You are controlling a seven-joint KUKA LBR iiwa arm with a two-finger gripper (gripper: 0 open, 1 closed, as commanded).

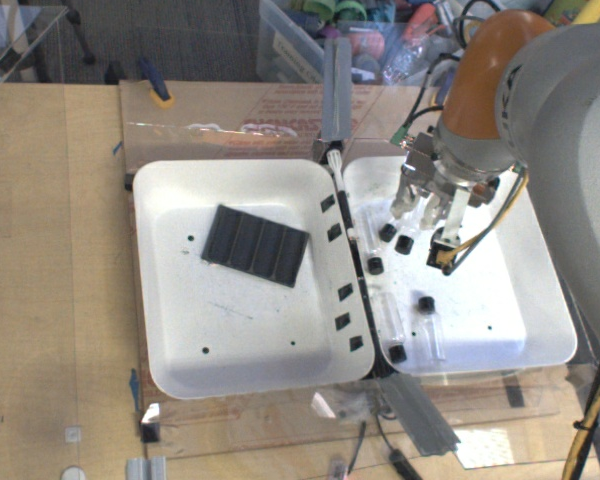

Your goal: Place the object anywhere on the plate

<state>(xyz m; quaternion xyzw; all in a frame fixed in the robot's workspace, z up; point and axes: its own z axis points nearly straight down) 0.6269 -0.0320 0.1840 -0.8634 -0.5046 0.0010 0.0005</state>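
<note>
A dark grey ribbed plate [255, 245] lies flat in the left bin [170, 298], slightly turned. My gripper [426, 220] hangs over the back left of the right bin [510, 308], its pale fingers [404, 204] spread open and pointing down. Nothing shows between them. Two small black pieces [388, 232] sit on the bin floor just below and left of the fingertips. Another black piece [426, 305] lies nearer the bin's middle. A clear, hard-to-read item [435, 340] rests near the front.
A divider with black clips [342, 268] runs between the bins. A yellow and black cable [458, 253] dangles from the wrist. A crate of colourful toys [380, 18] stands behind the bins. The large grey arm [570, 118] covers the right side.
</note>
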